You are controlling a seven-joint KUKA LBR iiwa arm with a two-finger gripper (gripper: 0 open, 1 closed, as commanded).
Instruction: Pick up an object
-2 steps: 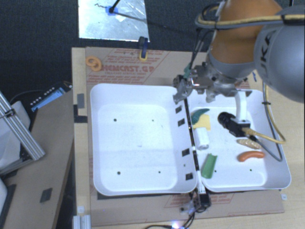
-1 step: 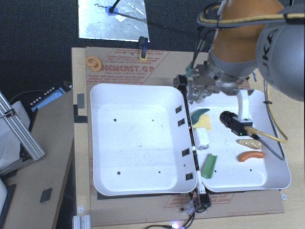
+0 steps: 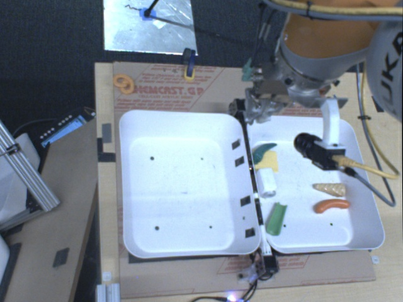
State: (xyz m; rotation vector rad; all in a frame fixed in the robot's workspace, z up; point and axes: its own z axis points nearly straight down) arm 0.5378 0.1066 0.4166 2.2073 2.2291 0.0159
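Nearest the camera, along the front of the right-hand shallow white plastic bin (image 3: 359, 234), a flat green strip (image 3: 276, 218) lies tilted beside the divider, and an orange sausage-shaped piece (image 3: 331, 205) rests further right. Just behind that sits a tan cone-shaped wedge (image 3: 330, 189). Against the divider, a small white block (image 3: 267, 182) touches a yellow flat piece (image 3: 269, 162), with a dark teal curved piece (image 3: 264, 148) at its far edge (the two overlap slightly). The left-hand white bin (image 3: 135, 137) lies alongside. At the right bin's far left corner hangs the grey two-finger gripper (image 3: 259, 113), well apart from the objects; whether its fingers are spread or closed I cannot tell. Beyond the bins, an orange ring (image 3: 123, 83) and a blue-and-yellow clamp (image 3: 189, 65) sit on the brown cardboard sheet (image 3: 214, 83).
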